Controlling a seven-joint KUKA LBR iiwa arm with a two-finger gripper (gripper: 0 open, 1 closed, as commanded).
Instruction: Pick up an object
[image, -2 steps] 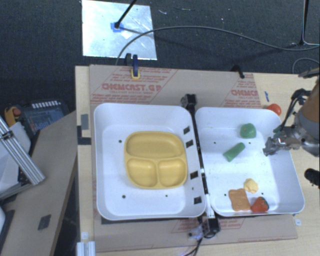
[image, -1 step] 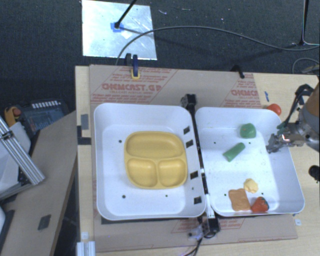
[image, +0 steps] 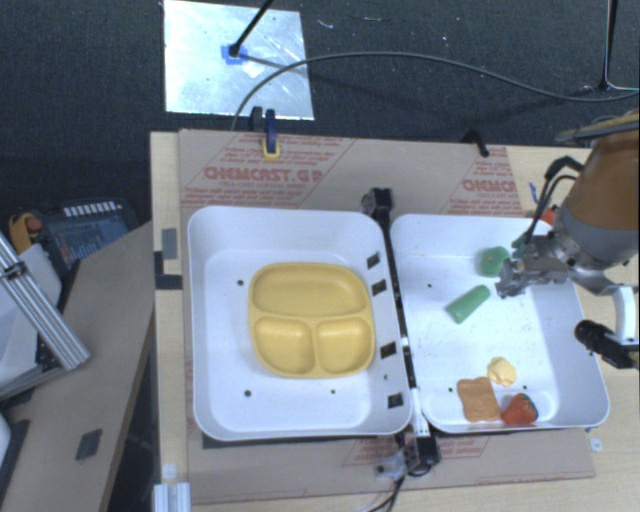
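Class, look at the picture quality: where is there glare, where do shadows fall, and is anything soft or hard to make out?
Camera view: the metal sheet at the top glares bright; the yellow tray casts little shadow in the evenly lit left bin; the gripper and small foods by the right bin corner look soft, details unclear.

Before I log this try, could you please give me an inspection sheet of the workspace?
Surface: two white bins, left bin, right bin, on a bench.
Job's things: green block, green lump, yellow piece, orange slab, red piece, all in right bin.
Clutter: yellow tray in left bin.
Grippers: gripper low between the two green items; grip unclear.
Cables: black cable behind bench.
Surroundings: foil sheet, dark floor.
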